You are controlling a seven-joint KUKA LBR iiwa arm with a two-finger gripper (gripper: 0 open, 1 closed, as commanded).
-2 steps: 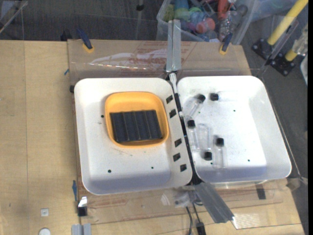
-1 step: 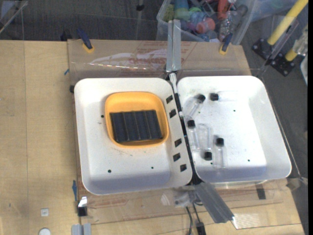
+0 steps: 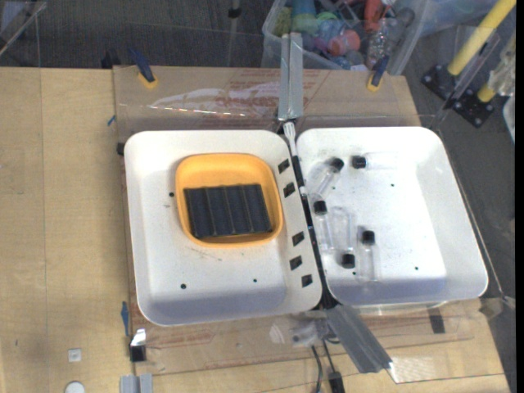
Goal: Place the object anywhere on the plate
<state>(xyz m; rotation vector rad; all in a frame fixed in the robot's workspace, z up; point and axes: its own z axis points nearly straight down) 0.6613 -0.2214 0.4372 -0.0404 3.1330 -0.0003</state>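
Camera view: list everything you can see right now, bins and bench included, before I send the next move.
white bins: two, white, side by side on the bench, meeting at a centre divider
plate: one, orange-yellow, in the left bin, slightly toward its far side
ridged block: one, black, lying on the plate
clear bottles: several, clear with black caps, lying in the right bin near the divider; exact count hard to tell
bench: one, light wood, under both bins
storage tub: one, clear, full of colourful items, beyond the bins at the top
blue clamps: two, blue, at the far edge of the bench
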